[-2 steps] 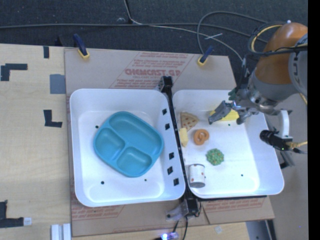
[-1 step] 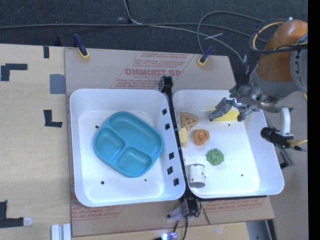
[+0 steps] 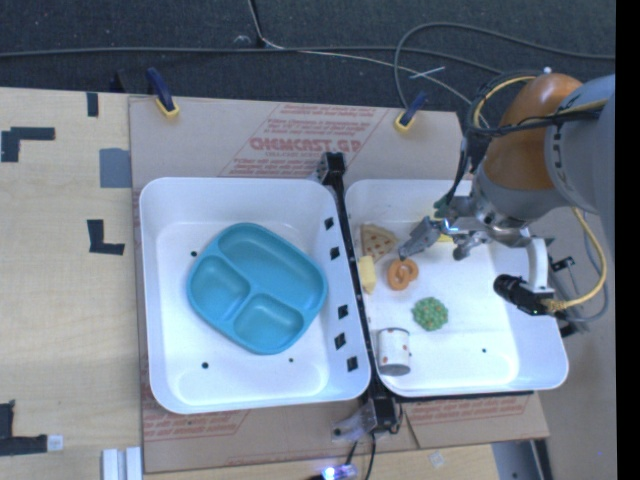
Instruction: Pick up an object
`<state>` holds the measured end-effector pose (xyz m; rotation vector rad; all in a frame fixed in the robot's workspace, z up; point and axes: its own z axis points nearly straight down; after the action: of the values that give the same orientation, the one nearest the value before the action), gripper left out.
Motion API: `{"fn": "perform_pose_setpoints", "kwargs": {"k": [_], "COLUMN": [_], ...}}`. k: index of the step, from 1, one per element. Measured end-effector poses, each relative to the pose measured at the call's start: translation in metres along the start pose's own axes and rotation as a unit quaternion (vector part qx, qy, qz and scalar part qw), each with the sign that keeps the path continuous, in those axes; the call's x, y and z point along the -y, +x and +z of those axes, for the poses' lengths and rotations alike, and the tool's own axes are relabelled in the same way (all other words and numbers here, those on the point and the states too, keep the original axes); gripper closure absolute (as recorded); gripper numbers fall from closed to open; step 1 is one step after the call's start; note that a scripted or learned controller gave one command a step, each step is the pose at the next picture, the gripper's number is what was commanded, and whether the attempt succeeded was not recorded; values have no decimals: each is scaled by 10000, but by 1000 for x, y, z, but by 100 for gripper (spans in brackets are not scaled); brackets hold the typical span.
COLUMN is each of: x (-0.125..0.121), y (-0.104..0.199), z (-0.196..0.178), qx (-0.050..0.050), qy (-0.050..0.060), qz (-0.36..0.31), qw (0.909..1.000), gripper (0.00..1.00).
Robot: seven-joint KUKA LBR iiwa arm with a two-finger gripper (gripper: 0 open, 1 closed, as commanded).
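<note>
Orange, ring-shaped toy (image 3: 402, 273) lies in the right bin (image 3: 520, 363) just under the gripper (image 3: 438, 238); its fingers stand spread, holding nothing; best to centre them over the ring, descend straight, then close.

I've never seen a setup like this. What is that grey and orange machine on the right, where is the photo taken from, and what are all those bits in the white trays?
That is a robot arm; its two-finger gripper picks things up. One camera fixed above the bench looks down at a slant. Two shallow white bins sit side by side. The left bin holds a blue divided plastic plate. The right bin holds toy food: a tan wedge, a small yellow piece, an orange ring, a green broccoli-like lump, plus a small white cup on its side. The gripper hangs just above the orange ring, holding nothing I can see.
</note>
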<state>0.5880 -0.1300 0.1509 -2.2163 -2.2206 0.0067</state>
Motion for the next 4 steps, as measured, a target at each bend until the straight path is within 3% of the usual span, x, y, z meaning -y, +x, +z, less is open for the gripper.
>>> {"fn": "perform_pose_setpoints", "kwargs": {"k": [1,2,3,4], "x": [3,3,2,5], "y": [9,9,9,10], "z": [48,66,55,13], "qx": [0,8,12,1], "qy": [-1,-26,-37,-39], "qz": [3,1,-4,2], "qw": [10000,10000,10000,10000], "gripper": [0,0,100,100]}}
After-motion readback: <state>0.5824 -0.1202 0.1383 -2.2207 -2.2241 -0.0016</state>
